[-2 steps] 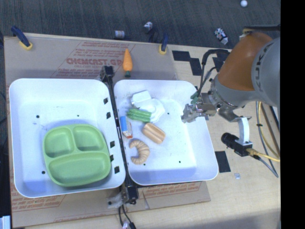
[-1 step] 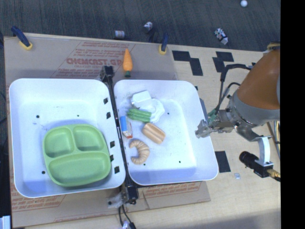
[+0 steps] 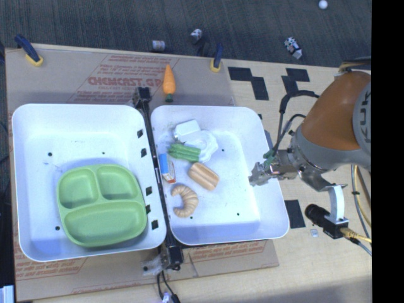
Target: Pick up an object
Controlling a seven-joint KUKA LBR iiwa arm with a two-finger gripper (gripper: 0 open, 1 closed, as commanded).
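Closest to the camera is the front edge of the table [image 3: 221, 257], with brown cardboard under two white bins. The left bin [image 3: 38, 125] holds a green plate [image 3: 101, 204] with three parts. The plate sits in the near half of that bin.

The right bin [image 3: 252, 137] holds the small things to pick up. Nearest is a toy croissant [image 3: 185, 199], lying close to the wall between the bins. Just past it is a toy hot dog [image 3: 204, 175]. Beside that, against the middle wall, lies a small blue and red box [image 3: 165, 166]. A bit farther back is a green toy [image 3: 184, 151], touching a crumpled white thing [image 3: 205, 145]. A white block [image 3: 187, 129] lies at the back of that pile.

The grey and orange arm [image 3: 334, 118] comes in from the right. Its jaws are over the right rim of the right bin, about level with the toy hot dog and well apart from it. I cannot tell if the jaws are apart or together.

Past the bins, a toy carrot [image 3: 168, 81] lies on the cardboard. Blue clamps [image 3: 28, 49] grip the far edge of the cardboard. Farthest away, a little white ball [image 3: 323, 4] lies on the dark floor [image 3: 95, 11].
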